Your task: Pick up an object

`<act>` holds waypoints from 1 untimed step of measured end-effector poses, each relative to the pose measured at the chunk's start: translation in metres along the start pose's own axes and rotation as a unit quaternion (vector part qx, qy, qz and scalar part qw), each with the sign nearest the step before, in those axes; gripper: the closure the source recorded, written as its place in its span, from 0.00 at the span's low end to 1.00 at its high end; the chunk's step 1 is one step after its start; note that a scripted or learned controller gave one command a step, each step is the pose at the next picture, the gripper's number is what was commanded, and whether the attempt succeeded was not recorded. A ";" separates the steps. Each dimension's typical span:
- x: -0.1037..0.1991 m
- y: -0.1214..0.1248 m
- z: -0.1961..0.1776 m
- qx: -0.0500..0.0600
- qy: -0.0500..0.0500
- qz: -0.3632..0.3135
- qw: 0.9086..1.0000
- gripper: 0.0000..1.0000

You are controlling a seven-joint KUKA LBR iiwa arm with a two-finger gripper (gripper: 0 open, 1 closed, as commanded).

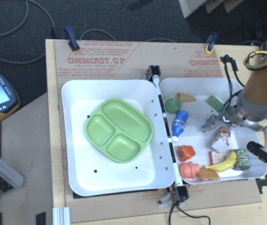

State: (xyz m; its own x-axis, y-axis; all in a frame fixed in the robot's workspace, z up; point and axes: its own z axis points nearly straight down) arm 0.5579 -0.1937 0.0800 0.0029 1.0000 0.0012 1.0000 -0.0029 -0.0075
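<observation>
The right bin (196,82) holds several small objects. My gripper (214,122) is low inside it, near the middle, at the end of the grey arm with the orange band (261,84). Just below the gripper lies a white-and-red packet (221,138), and a green block (215,101) lies just above it. To the left are a blue bottle (179,122), a green ball (173,105) and a tan cone (186,97). Along the front lie a red pepper (185,152), a pink-orange piece (189,170), a yellow banana (223,163) and a green-white item (241,159).
The left bin (77,125) contains a light green divided plate (119,130). Black clips (154,72) join the bins along the shared wall. Blue clamps (71,37) hold the board at the back. A black cable (230,69) hangs by the arm.
</observation>
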 end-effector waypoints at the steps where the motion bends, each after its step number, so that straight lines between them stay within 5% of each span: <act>1: 0.001 0.003 -0.015 -0.005 -0.001 -0.001 1.000 1.00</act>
State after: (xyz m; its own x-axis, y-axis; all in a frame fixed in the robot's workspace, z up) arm 0.5614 -0.1927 0.0952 0.0011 1.0000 -0.0013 1.0000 -0.0011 0.0028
